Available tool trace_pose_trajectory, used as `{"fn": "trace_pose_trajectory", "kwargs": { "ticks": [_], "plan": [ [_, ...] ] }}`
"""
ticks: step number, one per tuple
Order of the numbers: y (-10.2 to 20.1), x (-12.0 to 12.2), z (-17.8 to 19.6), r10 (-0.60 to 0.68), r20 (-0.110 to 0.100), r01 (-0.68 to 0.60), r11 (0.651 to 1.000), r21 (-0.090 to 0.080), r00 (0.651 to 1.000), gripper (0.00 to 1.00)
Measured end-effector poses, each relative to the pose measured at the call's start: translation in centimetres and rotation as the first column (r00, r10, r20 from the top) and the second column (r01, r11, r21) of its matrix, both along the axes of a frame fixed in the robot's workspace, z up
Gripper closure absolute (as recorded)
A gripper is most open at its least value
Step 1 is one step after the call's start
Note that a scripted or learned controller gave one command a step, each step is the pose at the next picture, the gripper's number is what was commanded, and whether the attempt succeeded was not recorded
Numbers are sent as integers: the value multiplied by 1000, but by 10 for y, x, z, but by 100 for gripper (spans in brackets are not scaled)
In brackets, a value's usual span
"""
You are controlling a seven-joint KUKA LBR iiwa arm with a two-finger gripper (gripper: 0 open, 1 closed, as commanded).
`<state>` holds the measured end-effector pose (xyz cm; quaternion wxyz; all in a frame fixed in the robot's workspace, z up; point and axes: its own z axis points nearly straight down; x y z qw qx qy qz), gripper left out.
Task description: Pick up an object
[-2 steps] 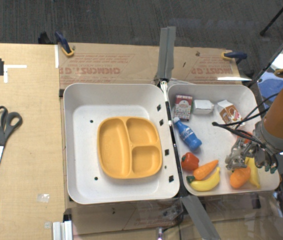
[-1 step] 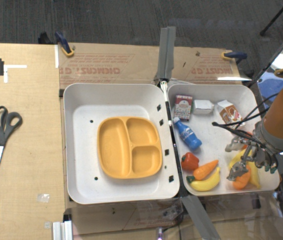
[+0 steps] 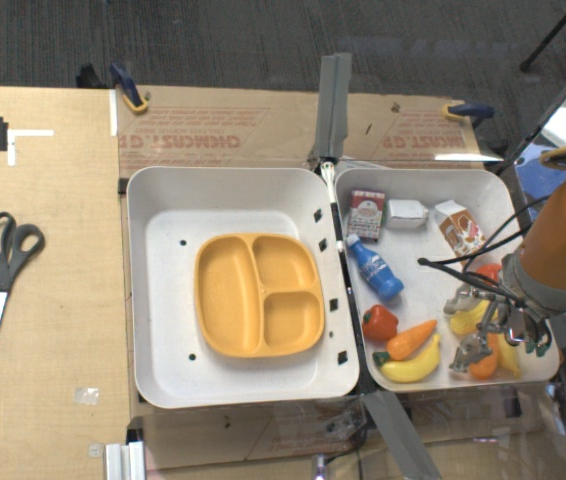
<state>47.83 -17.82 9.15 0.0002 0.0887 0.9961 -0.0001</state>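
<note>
My metal two-finger gripper [image 3: 476, 350] hangs low in the right white bin [image 3: 433, 183], over an orange-and-yellow cluster of toy pieces [image 3: 485, 366] at the near right corner; how my fingers stand, I cannot tell. Just left lie a yellow plastic banana [image 3: 410, 368], an orange carrot [image 3: 412, 339] and a red pepper [image 3: 379, 321]. Beyond them rests a blue bottle [image 3: 375, 270]. The left white bin [image 3: 148, 298] carries a yellow divided tray [image 3: 259, 295].

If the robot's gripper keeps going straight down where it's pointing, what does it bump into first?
Probably the orange toy lying right under the gripper, in the right bin's near corner, beside a yellow piece. Depth is hard to judge from above, so it may just miss and meet the bin floor.
</note>
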Motion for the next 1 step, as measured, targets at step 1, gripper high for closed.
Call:
{"fn": "trace_pose_trajectory", "kwargs": {
  "ticks": [1],
  "plan": [
    [1,158,3,-28,7,28,1000,0,1000,0]
  ]
}}
